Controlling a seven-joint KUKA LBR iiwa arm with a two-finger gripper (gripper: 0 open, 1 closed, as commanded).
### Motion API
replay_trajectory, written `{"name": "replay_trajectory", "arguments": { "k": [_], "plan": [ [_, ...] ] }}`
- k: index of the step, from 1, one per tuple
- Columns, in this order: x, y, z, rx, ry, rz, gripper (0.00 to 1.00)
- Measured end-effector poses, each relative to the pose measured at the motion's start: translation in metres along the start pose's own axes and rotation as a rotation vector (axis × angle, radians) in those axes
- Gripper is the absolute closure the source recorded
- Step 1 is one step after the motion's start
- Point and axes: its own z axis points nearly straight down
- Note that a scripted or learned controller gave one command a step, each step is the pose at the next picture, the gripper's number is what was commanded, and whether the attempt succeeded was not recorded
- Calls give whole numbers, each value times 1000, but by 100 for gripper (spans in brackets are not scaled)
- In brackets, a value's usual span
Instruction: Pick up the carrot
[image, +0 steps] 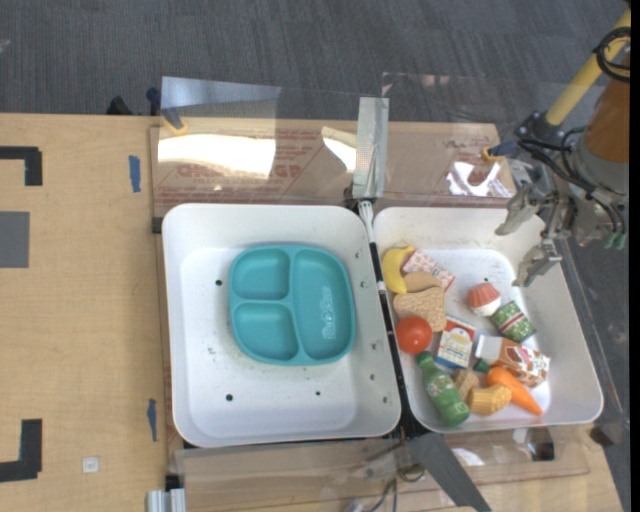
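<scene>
In the left bin (190, 300) rests a teal divided plate (293, 304), well apart from the work; the right bin (580, 370) holds mixed toy food, with a red tomato (414, 333) near its left wall and a green bottle (443, 391) below it; the carrot (515, 390) lies at the lower right of the pile, touching neighbouring items; the gripper (534, 240) hangs above the bin's upper right corner, jaws spread and empty; the approach should likely descend straight over the carrot, fingers straddling its narrow width, clear of adjacent pieces.
</scene>
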Motion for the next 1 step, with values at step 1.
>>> {"name": "replay_trajectory", "arguments": {
  "k": [1],
  "plan": [
    [76, 18, 31, -2, 4, -88, 0]
  ]
}}
